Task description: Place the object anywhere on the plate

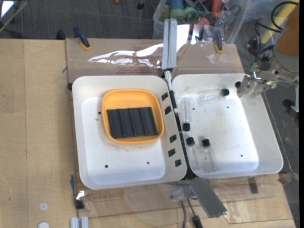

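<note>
We see two white bins side by side on the counter (28, 127). In the left bin (90, 160) sits the orange plate (110, 101), and a dark ribbed block (131, 122) already lies flat across its middle, inside the rim. We judge this block to be the object, so the placing looks done: it rests wholly on the plate, touching no bin wall.

The right bin (247, 146) holds several clear tubes with black caps, scattered loose: one near the far wall (212, 95), one upright along the divider (185, 115), and others toward the near side (202, 148). They look like spare pick items, left where they fell.

The claw (251, 84) hangs at the far right corner of the right bin, over its rim and well apart from the plate. We see nothing between its fingers, but we cannot tell whether it is open or closed. Parked there, it leaves the bins clear to the camera.

We can read no brand, label or writing anywhere. The black marks down the divider (171, 125) are plain squares, not letters.
</note>
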